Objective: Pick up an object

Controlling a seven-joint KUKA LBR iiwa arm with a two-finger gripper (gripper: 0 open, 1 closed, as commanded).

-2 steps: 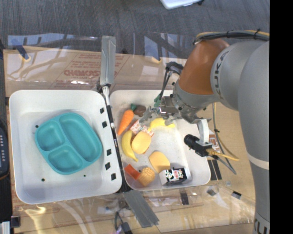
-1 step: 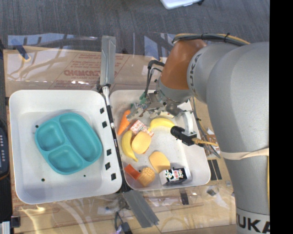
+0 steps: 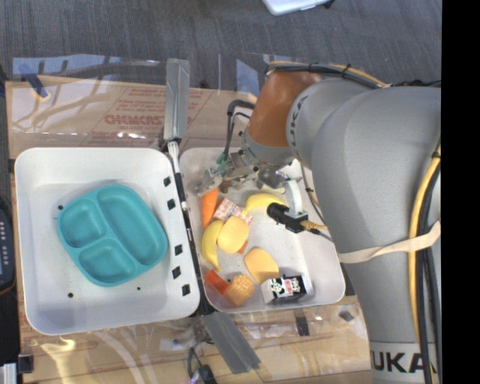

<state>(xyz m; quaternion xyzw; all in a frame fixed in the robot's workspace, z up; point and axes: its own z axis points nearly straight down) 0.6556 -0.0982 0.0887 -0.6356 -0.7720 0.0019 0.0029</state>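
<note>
A robotics lab: KUKA arm (image 3: pixel 375 172) over white bins (image 3: pixel 45 225) on taped cardboard (image 3: pixel 97 112).

A dark grey ribbed carpet (image 3: pixel 112 26) runs across the top of the frame, with a pale flat object (image 3: pixel 296 5) cut off at the upper edge. Below it lies brown cardboard (image 3: pixel 97 112) with faded red print, covered by clear plastic sheeting (image 3: pixel 75 64) that catches the light. Strips of grey tape (image 3: pixel 177 97) cross it at centre top and near the bottom edge.

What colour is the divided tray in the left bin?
Teal, all over; the tray shows plainly in the camera view.
</note>
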